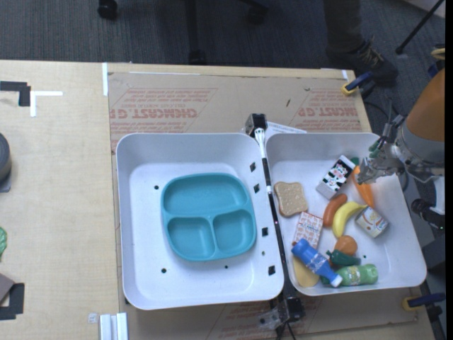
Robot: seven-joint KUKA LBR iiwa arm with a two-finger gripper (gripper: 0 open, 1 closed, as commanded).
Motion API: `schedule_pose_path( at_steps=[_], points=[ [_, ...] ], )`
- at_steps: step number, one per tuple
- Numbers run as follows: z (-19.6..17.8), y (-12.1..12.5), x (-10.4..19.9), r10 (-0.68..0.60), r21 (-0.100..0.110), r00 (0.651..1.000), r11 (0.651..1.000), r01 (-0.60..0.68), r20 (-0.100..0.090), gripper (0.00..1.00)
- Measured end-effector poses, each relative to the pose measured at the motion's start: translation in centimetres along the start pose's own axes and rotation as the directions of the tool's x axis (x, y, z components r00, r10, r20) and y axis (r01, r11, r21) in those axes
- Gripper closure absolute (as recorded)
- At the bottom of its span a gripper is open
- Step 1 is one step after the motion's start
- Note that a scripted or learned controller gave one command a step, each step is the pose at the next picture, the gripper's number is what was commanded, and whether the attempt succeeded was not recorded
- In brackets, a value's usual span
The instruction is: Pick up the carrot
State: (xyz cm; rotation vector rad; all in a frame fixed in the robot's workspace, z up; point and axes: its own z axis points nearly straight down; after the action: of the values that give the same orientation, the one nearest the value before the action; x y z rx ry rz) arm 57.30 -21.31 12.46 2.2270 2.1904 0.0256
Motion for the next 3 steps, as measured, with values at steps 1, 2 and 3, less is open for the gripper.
schedule_pose_path(
  at_steps=[1,2,3],
  points=[
    [-5.8,4.1,8.8,-0.03,0.024,1.0,0.999,0.03,-0.001,1.0],
    [0.6,3.8,5.6,-0.466,0.008,0.885,0.885,0.466,-0.002,1.0],
    [3.3,5.3,1.1,-0.692,0.015,0.722,0.722,0.692,-0.011,1.0]
  ],
)
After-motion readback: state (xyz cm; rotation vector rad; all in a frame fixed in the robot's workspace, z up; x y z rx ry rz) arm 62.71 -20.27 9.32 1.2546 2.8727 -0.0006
